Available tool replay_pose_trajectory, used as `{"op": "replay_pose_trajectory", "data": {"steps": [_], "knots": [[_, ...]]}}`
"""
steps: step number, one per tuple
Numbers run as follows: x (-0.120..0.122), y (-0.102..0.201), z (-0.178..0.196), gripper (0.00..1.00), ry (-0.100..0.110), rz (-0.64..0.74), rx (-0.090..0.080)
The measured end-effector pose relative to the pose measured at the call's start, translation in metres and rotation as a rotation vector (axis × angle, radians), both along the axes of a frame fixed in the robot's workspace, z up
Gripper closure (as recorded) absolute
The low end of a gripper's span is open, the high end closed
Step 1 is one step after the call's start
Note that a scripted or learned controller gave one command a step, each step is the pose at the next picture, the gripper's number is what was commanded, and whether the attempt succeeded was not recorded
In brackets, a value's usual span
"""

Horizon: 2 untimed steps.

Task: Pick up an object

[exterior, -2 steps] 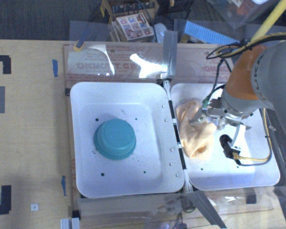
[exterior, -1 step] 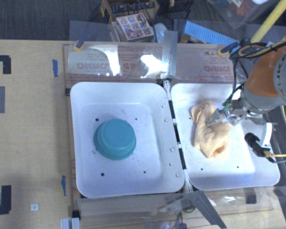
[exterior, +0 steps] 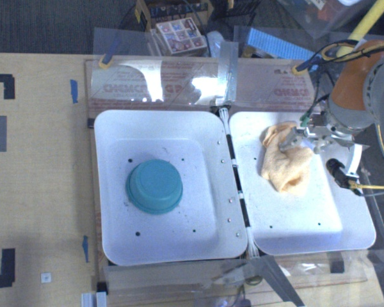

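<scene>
Hovering my claw at yellow cloth in right bin; can't tell grip state, so press deep w/ centred bite.

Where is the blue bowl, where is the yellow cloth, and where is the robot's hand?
blue bowl (exterior: 155, 185): camera view, on its flat upturned bottom.
yellow cloth (exterior: 285, 160): camera view, on its crumpled middle.
gripper (exterior: 305, 138): camera view, at its tip over the cloth's right edge.

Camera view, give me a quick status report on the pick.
Gripper low in right white bin, at crumpled tan cloth; grasp unconfirmed. Teal round bowl upside down in left white bin, untouched. Nothing blocking.
</scene>
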State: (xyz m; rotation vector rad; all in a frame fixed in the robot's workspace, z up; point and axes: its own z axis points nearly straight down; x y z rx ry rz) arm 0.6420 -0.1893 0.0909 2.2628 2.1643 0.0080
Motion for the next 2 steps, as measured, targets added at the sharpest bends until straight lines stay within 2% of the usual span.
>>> {"op": "replay_pose_trajectory", "data": {"steps": [1, 2], "knots": [[-0.059, 0.078, 0.001, 0.0, -0.002, 0.433, -0.001], [0.018, 0.082, 0.001, 0.0, -0.002, 0.379, -0.004]]}}
